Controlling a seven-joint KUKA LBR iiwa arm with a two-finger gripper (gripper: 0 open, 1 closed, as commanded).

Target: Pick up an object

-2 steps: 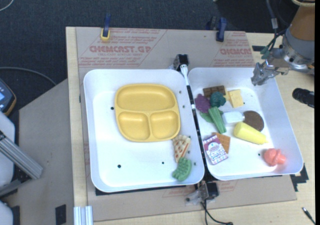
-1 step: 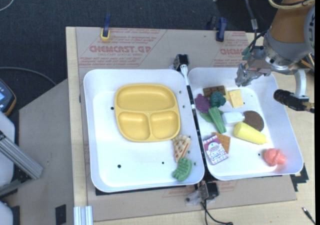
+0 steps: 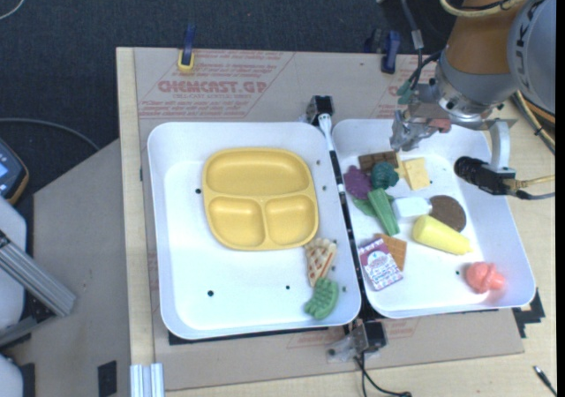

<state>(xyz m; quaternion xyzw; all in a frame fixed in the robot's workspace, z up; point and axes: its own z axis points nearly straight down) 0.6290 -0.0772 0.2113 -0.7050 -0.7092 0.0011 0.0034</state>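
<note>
Grey arm's gripper above right bin.
Jaw opening cannot be told; brown block lies just below.

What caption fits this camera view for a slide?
Gripper poised above toy food in the right bin; yellow divided tray sits in the left bin.

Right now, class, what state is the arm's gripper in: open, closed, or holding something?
Gripper: cannot be told; it hangs over the back of the right bin, above the brown square piece, with nothing seen held.
</note>
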